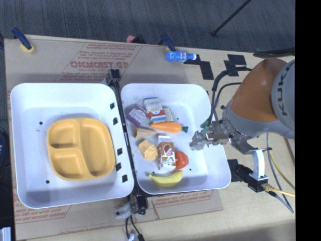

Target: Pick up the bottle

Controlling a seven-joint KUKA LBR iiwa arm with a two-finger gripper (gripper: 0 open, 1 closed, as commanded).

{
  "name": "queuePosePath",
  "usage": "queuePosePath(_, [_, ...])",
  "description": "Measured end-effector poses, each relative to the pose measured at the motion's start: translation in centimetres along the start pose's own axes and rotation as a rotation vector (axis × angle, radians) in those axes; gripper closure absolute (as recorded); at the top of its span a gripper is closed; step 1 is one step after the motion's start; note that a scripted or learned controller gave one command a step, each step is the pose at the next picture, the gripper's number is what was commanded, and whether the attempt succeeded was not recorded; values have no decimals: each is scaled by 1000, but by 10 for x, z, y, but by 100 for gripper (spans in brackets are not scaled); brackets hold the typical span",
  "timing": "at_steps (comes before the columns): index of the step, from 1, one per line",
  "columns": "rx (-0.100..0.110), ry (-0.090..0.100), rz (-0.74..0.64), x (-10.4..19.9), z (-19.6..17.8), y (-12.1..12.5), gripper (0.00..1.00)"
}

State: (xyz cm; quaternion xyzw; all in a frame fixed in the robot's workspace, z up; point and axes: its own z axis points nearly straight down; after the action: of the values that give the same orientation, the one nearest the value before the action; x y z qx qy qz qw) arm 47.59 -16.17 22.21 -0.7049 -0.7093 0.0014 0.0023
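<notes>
Counting one bottle (pixel 166 155), one banana (pixel 166 178).

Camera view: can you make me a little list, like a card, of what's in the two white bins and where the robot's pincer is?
left bin: one yellow tray with three compartments
right bin: toy food in a pile
carrot: orange, lying across the middle of the pile
banana: yellow, at the near edge
tomato: red, beside the banana
small cartons: at the far side of the pile
pincer: over the right bin's right side, holding nothing I can see
arm: grey and orange, reaching in from the right
</notes>
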Motion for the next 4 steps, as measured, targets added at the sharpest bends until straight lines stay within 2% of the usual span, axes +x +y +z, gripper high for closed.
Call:
queuePosePath(1, [-4,-2,-104,9,-19,1,100])
queuePosePath(2, [-4,-2,-185,-47,-75,0,100])
queuePosePath(4, [1,2,189,-47,-29,0,100])
